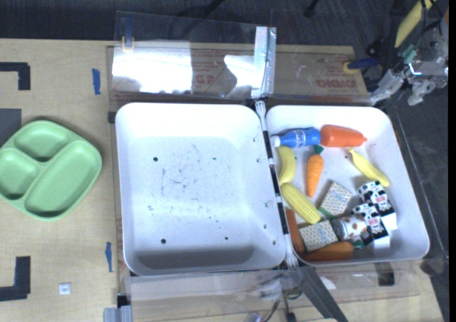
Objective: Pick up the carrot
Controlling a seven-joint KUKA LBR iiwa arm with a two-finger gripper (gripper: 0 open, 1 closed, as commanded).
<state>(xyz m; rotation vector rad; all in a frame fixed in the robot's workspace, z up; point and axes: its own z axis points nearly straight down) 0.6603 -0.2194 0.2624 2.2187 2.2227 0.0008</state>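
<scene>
Approach not begun. Gripper (417, 75) parked beyond right bin (410, 171); grip state unclear. Carrot (314, 173) lies free mid-bin; next: descend over it.

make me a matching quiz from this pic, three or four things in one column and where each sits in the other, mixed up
Things:
1. small orange carrot with green top
2. pale green divided plate
3. blue plastic bottle
4. yellow corn cob

Places:
A. on the bench, left of both bins
B. right bin, top edge, left of the orange-red piece
C. right bin, middle, pointing down
D. right bin, along its left wall, lower half

Pairs: 1-C, 2-A, 3-B, 4-D
</scene>
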